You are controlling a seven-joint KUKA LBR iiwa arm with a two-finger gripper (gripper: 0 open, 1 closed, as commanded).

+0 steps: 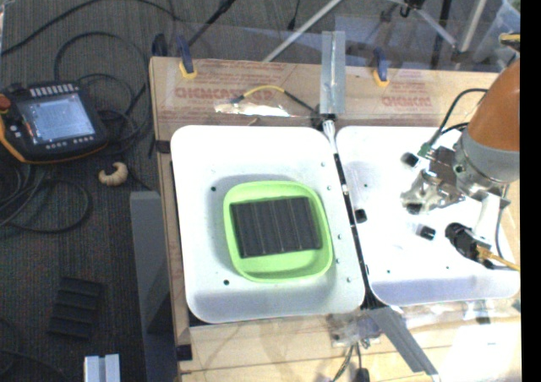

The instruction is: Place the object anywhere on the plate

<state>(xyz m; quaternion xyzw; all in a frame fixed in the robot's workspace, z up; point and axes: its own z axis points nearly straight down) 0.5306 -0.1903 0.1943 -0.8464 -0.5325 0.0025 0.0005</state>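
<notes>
Wooden tabletop carried two white bins. Object: not identifiable among small dark bits in right bin. Green plate, left bin, sat ready to receive. Claw hovered over right bin; grip state undeterminable.

The arm is grey with an orange band, ending in a metal tool trailing green and yellow cables.

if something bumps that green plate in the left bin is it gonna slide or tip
More likely slide than tip: the green plate is low, wide and lies flat on the smooth white left bin. It looks like thin plastic, so probably light and easily shifted. Its ridged dark centre may keep a placed object from skidding.
</notes>
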